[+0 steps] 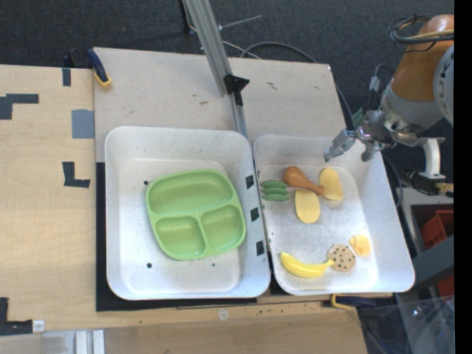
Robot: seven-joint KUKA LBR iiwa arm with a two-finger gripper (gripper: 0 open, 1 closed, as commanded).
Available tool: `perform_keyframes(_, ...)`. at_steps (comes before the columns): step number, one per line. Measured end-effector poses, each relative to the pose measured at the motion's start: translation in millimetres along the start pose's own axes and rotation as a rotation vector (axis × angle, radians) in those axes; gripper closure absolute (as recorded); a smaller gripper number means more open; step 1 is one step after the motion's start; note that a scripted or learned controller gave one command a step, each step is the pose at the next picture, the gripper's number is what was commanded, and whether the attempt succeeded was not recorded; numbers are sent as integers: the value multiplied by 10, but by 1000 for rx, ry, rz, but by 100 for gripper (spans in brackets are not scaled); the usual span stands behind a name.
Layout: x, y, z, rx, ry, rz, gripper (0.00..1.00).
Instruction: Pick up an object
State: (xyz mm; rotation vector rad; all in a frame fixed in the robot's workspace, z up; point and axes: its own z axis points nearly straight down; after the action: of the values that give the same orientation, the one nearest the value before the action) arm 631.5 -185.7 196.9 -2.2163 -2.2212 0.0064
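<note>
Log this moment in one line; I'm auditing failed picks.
tool: open, holding nothing | position: above right bin's far edge | banana: untouched

Right bin [383, 220] is crowded down the middle: drumstick [301, 179], two yellow slices [308, 206], green beans [274, 190], w/ banana [304, 265] and cookie [341, 257] near the front wall. Open floor along its back edge & right side. Left bin [118, 198]: green tray [195, 214] takes the center, bare floor around it.

- Robotics lab: grey-orange industrial arm [420, 80], end effector [352, 143] over right white bin [391, 227].
- Left of end effector: metal camera pole [210, 39], loose cables [276, 49], taped plywood surface [44, 198], dark carpet.
</note>
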Motion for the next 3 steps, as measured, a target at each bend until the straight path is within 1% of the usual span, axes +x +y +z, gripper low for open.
perform_keyframes(1,-18,67,480,0,0,0,0)
perform_keyframes(2,-14,78,349,-3,-1,-2,100)
perform_keyframes(3,-59,57,-277,-11,-2,1,100)
